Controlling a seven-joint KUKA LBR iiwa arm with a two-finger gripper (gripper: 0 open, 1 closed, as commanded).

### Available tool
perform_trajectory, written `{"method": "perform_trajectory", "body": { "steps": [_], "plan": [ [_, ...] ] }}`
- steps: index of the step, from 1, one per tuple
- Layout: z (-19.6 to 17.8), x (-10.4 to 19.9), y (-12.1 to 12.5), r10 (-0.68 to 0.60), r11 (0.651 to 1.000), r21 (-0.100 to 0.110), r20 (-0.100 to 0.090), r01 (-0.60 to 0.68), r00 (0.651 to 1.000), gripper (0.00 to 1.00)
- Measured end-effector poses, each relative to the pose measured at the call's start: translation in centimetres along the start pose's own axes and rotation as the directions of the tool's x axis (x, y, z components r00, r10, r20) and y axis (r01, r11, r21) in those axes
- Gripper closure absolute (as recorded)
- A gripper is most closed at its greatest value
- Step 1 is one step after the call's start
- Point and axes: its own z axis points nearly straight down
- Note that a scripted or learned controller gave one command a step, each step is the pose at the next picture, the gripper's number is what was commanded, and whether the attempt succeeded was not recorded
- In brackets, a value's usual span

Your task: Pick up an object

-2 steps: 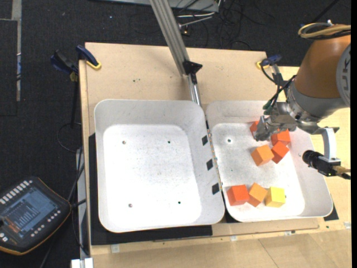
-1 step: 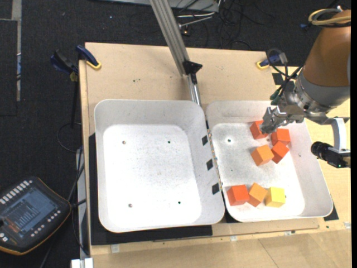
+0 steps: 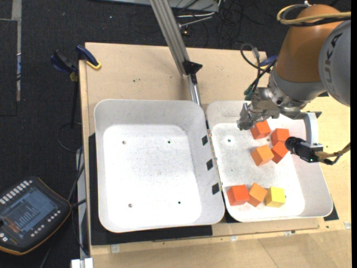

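My gripper [image 3: 247,120] hangs low over the back of the right bin [image 3: 234,166], just left of an orange block [image 3: 260,130] that it seems to touch. Close by lie more orange blocks: one [image 3: 279,135] to its right, a redder one [image 3: 277,152] below that, and one [image 3: 261,155] in the bin's middle. Near the bin's front edge a red-orange block [image 3: 239,194], an orange block [image 3: 257,194] and a yellow block [image 3: 275,196] sit in a row. The wrist body hides the fingertips.
The left bin [image 3: 150,166] lies beside the right one. A slanted metal pole [image 3: 173,32] runs down to the bins' back edge. A black cable plug [image 3: 298,148] hangs off the arm over the right bin. A handheld pendant [image 3: 28,214] sits at the lower left.
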Motion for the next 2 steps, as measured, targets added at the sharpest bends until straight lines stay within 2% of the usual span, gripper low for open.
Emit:
{"method": "perform_trajectory", "body": {
  "steps": [1, 2],
  "plan": [
    [0.5, 4.7, 1.1, 0.0, 1.0, 0.001, 0.0, 0.0, 1.0, 1.0],
    [2.4, 9.4, 1.1, 0.001, 1.0, 0.005, -0.001, -0.001, 1.0, 1.0]
  ]
}}
